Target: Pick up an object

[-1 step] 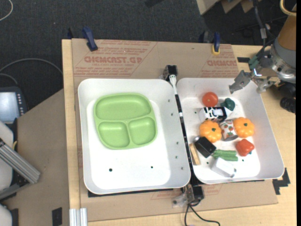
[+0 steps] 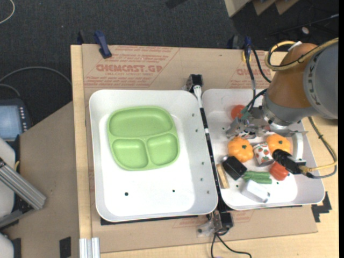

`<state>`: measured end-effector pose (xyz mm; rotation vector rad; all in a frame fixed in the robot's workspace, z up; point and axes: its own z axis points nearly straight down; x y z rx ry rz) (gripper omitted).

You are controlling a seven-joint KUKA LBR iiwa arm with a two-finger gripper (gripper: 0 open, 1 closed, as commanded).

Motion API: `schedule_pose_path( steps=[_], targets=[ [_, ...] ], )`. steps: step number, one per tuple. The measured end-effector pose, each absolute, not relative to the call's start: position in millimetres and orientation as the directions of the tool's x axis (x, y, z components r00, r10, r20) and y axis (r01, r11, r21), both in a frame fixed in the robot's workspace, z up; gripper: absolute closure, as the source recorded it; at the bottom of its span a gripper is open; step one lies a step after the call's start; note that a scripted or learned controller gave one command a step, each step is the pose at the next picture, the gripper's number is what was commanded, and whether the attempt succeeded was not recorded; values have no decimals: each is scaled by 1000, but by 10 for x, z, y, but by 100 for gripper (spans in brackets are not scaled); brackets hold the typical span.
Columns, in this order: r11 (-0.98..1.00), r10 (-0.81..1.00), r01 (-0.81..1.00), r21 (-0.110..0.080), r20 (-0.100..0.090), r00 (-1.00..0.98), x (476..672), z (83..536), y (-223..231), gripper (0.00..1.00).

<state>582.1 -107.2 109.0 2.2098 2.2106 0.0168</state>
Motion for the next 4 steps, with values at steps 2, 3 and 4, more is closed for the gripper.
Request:
schedule_pose_path(
  steps=[2,3,4],
  targets=[
    [2,1000,1000,19,-9,-2,6566,1224,-1153,100],
    [1,1000,1000,25,-6,-1,6618,1192,-1095,100],
    [1,1000,1000,25,-5,-1,6633,1177,-1082,100]
  ],
)
